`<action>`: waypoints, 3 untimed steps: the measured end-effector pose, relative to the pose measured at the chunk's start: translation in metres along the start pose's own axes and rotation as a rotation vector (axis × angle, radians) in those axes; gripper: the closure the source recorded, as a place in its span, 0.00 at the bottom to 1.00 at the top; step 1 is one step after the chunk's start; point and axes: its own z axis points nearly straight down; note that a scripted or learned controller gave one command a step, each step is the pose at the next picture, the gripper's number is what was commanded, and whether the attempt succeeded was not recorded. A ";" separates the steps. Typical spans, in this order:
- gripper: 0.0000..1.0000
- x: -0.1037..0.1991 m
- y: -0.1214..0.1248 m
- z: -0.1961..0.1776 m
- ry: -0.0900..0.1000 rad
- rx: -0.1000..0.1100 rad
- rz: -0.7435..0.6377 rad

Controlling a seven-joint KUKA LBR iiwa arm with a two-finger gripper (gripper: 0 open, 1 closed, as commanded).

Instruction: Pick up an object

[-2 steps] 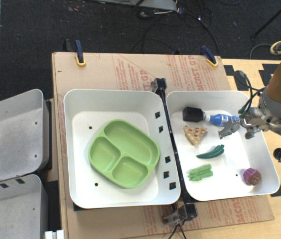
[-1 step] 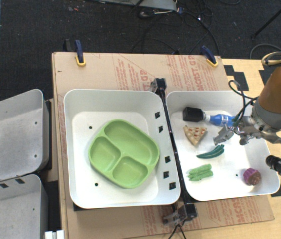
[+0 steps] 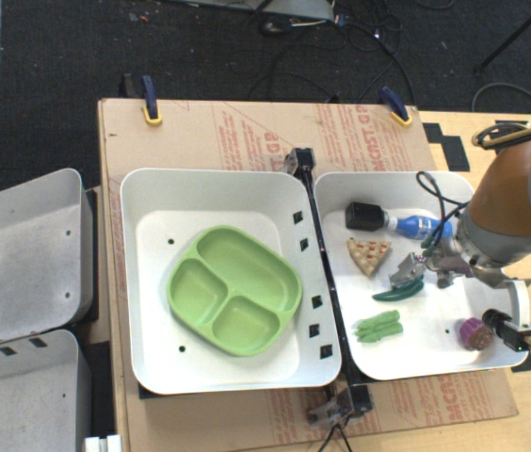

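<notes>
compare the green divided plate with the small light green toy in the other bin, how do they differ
The green divided plate sits in the left bin; the small light green toy lies in the right bin. The plate is far larger, taking up much of its bin floor, while the toy is a little piece among several items. The plate is a rounded dish with three compartments; the toy is a stubby, lumpy bar. Both are light green and lie flat.

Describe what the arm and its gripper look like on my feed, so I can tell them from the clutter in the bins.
The arm enters from the right as a rounded, bulky body: an orange band above, grey casing toward the wrist. Thin black cables loop around it near the right bin. The gripper is small, grey and metallic, made of angular parts, and looks cluttered against the white bin floor.
</notes>
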 end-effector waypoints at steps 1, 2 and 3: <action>1.00 0.000 0.001 -0.013 -0.001 -0.003 0.001; 1.00 -0.004 -0.008 -0.067 -0.003 -0.007 0.002; 1.00 -0.008 -0.004 -0.129 -0.003 -0.008 -0.003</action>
